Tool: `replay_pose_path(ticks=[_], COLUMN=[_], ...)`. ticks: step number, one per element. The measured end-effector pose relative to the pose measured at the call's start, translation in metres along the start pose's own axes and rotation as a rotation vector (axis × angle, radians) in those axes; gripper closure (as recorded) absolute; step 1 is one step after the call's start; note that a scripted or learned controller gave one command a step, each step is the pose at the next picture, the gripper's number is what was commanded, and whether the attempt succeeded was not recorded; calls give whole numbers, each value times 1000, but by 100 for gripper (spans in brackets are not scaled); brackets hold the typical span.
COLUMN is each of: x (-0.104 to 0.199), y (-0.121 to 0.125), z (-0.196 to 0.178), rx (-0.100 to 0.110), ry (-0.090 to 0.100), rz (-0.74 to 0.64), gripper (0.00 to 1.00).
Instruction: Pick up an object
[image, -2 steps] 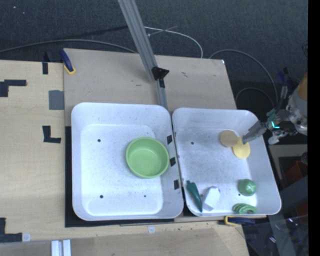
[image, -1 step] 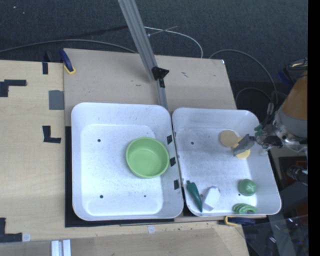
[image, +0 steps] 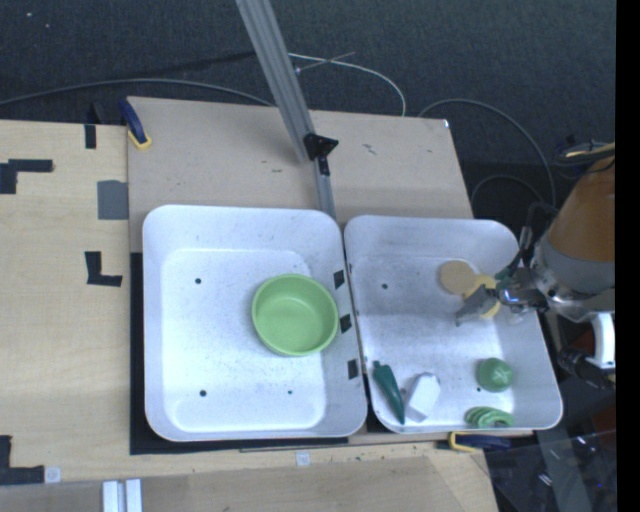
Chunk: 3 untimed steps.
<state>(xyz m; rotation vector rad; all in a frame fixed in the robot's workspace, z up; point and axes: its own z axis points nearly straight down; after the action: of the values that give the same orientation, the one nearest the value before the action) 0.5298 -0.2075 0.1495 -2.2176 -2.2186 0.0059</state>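
1. Where the right bin comes nearest the camera, a ridged green piece lies at its front edge, with a white block and a dark green tool to its left.
2. Just behind them sits a small green ball.
3. Farther back, the green bowl rests upright in the left bin.
4. Beyond the ball, the hand hangs low over the right bin's right side; whether it is parted or grips anything, I cannot tell.
5. Touching its tip, or just beside it, lies a tan wooden disc.
6. Behind both bins, the desk lies bare.
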Motion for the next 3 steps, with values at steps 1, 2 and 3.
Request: replay_pose_path(ticks=[1, 2, 3], x=[2, 3, 8], y=[2, 3, 7], z=[44, 32, -12], rx=[0, -2, -8], ry=[0, 0, -2], rz=[-1, -2, -2], gripper=[0, 100, 100])
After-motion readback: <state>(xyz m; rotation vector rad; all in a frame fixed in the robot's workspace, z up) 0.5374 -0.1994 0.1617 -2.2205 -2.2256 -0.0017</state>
